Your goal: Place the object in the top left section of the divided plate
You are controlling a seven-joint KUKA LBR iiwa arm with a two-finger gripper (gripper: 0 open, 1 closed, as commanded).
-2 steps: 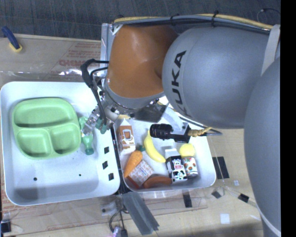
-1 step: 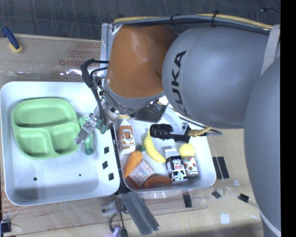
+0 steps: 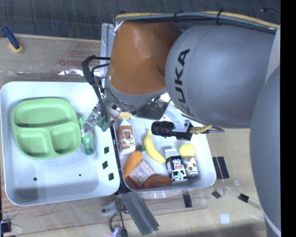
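Observation:
A light green divided plate (image 3: 39, 127) lies at the left of the left bin (image 3: 54, 186), with one long section at the top and two smaller ones below. My gripper (image 3: 92, 120) hangs over the right side of that bin, just right of the plate's rim. A small translucent green bottle (image 3: 88, 141) sits directly under the gripper tip, touching or nearly touching the plate's right edge. I cannot tell whether it is gripped or resting on the bin floor. The grey and orange arm hides the area above the gripper.
The right bin (image 3: 209, 179) holds several toys: a brown carton (image 3: 126, 136), a banana (image 3: 153, 149), a carrot (image 3: 133, 163), a lemon (image 3: 187, 149), a cow-patterned carton (image 3: 175, 169) and a brown sausage (image 3: 157, 181). The bins' shared wall stands just right of the gripper.

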